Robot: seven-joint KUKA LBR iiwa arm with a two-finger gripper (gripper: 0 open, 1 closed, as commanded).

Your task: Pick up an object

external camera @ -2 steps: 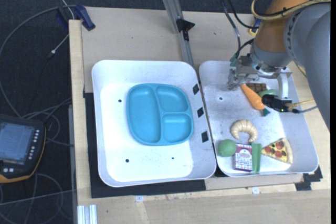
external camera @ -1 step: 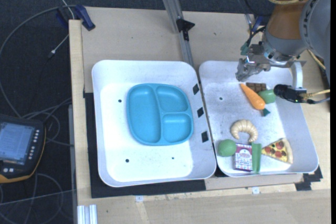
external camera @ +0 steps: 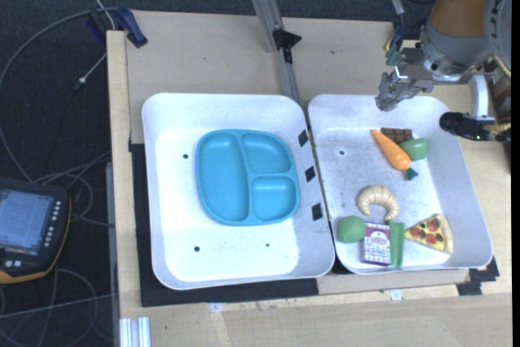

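Your tool (external camera: pixel 396 96) hangs over the far edge of the right bin (external camera: pixel 463 175); I cannot tell its state. The carrot (external camera: pixel 391 149) lies just toward you from it, long axis slanting toward your lower right, beside the chocolate (external camera: pixel 398 133).

Wooden bench (external camera: pixel 211 53) – dark floor (external camera: pixel 49 53) (cables)

Bright, even overhead light, soft shadows, white bins (external camera: pixel 236 114) nearly washed out, whole frame slightly soft and grainy.
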